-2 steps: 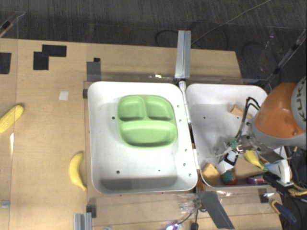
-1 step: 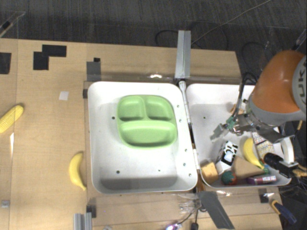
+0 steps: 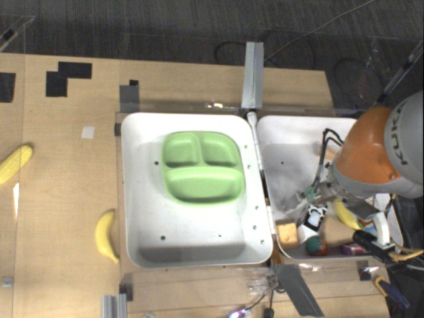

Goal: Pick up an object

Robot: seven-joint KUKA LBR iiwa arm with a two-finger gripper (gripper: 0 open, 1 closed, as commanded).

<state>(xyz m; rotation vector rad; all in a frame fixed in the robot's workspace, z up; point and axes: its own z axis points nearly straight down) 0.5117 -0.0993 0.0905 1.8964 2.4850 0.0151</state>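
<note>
One arm over cluttered right bin

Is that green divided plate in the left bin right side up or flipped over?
Right side up. The green divided plate lies flat in the left bin with its three hollow compartments facing the camera, nothing visible in them.

Two bins, one green tray, one banana, one corn cob (on the surface), perhaps six small objects.

Jumbled small objects in right bin.
</note>
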